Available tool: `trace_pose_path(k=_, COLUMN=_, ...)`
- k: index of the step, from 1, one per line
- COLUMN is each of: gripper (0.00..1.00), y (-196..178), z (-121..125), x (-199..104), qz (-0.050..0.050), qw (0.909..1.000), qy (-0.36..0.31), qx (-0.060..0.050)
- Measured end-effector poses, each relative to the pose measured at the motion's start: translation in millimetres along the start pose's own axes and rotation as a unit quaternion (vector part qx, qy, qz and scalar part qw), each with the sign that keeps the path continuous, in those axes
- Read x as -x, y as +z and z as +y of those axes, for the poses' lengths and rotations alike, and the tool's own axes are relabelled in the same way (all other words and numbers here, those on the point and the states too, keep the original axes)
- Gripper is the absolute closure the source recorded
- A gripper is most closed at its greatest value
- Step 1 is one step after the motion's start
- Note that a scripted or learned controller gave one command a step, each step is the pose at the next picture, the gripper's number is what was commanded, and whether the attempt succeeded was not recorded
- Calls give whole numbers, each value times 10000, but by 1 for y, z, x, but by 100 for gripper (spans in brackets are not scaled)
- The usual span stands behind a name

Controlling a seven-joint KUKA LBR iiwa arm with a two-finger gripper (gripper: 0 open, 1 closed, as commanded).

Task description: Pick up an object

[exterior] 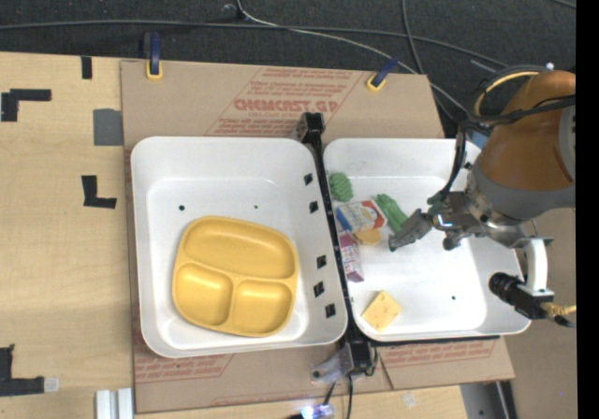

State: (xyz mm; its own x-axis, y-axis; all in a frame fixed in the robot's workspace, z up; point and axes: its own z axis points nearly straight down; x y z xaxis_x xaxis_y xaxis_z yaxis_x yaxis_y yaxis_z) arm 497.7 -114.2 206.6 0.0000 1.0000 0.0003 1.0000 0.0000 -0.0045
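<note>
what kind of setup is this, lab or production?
Likely a lab grasping rig: two white bins on clamped cardboard, loose cables over dark carpet, and toy-like items such as a yellow divided tray.

The bench (pixel 56 249) is tan board with black tape marks. A printed cardboard sheet (pixel 281 99) lies on it, clamped at its far edge, carrying the left bin (pixel 154 160) and right bin (pixel 393 148), touching side by side.
</note>
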Motion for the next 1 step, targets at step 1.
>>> trace_pose_path(k=1, gripper=0, y=45, z=4, x=-3, qz=3, qw=10000, qy=-3, qx=-8)
